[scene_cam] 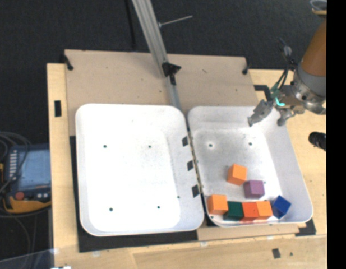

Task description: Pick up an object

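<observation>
The right bin (217, 128) holds several small blocks in its near part. An orange block (236, 174) lies loose near the middle, with a purple block (254, 189) just beside it. Along the near wall sit an orange block (218, 203), a green block (235, 210), two more orange blocks (257, 209) and a blue block (281, 205). My gripper (270, 114) hangs above the bin's far right corner, well away from the blocks. Its two fingers are spread apart with nothing between them.
The left bin (94, 122) lies beside the right one. A slanted metal rail (153, 32) rises from the bench behind the bins. A control pendant (27, 178) with cables rests off the bench at the left.
</observation>
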